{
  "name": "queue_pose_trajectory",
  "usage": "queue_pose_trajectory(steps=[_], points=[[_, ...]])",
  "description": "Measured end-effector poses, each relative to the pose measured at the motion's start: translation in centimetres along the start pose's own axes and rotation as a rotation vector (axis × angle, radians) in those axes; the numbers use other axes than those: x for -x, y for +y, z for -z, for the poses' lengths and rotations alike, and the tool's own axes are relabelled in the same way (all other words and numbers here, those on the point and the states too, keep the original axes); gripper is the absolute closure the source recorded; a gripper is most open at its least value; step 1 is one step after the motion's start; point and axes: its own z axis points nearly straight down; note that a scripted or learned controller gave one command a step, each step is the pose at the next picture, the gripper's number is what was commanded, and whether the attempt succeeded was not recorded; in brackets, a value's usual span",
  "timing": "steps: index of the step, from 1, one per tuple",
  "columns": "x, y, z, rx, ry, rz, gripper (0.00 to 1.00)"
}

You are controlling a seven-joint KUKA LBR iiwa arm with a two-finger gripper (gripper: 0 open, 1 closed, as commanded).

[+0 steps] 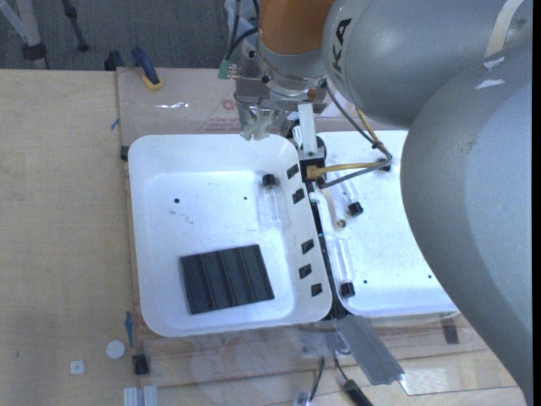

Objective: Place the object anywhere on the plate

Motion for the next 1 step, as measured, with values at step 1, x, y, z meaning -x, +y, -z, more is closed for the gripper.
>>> queue_pose_trajectory(steps=[1], points=[[-0.05,-0.02,-0.02,-0.001,0.0,0.001,0.0]])
